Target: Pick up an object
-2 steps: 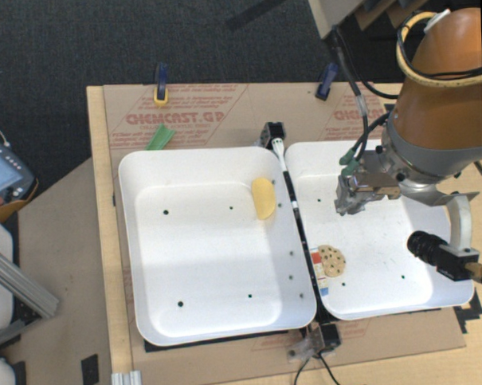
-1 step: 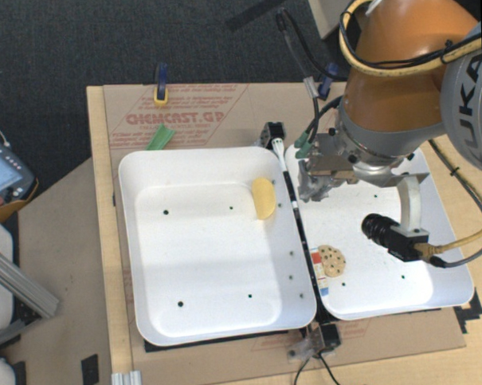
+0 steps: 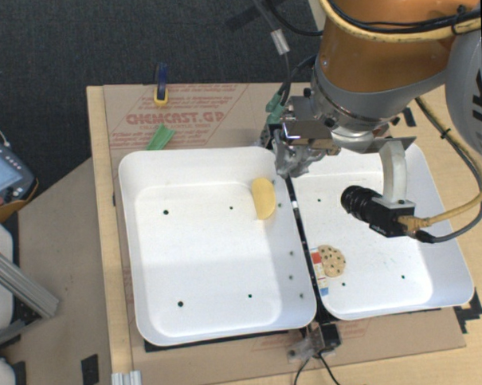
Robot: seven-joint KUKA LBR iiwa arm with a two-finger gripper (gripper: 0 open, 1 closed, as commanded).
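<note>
From my seat I see the claw [image 3: 291,163] hanging at the far end of the seam where the two white bins meet, under the big orange band of the arm [image 3: 386,38]. The metal around its tips is a blur of grey against the bin rims, so I cannot tell whether it is spread or pressed together, and I see nothing between its tips.

The nearest object to the claw is a pale yellow piece [image 3: 263,199], lying just below and a little left of it in the left bin [image 3: 147,232], close to that bin's right wall. It looks apart from the claw, though only by a small gap. Further down from the claw, on the other side of the seam, a round speckled cookie-like disc [image 3: 332,260] rests in the right bin [image 3: 436,275], with a small red and blue scrap [image 3: 319,270] against its lower left edge. A black cylindrical fitting [image 3: 377,210] on a white bracket hangs to the claw's right over the right bin, with a tan cable [image 3: 457,214] running off it.

Open room: the left bin stretches wide and bare to the claw's left and below. To the right the arm's own bulk crowds the far part of the right bin. The raised rims at the seam sit directly under the claw.
</note>
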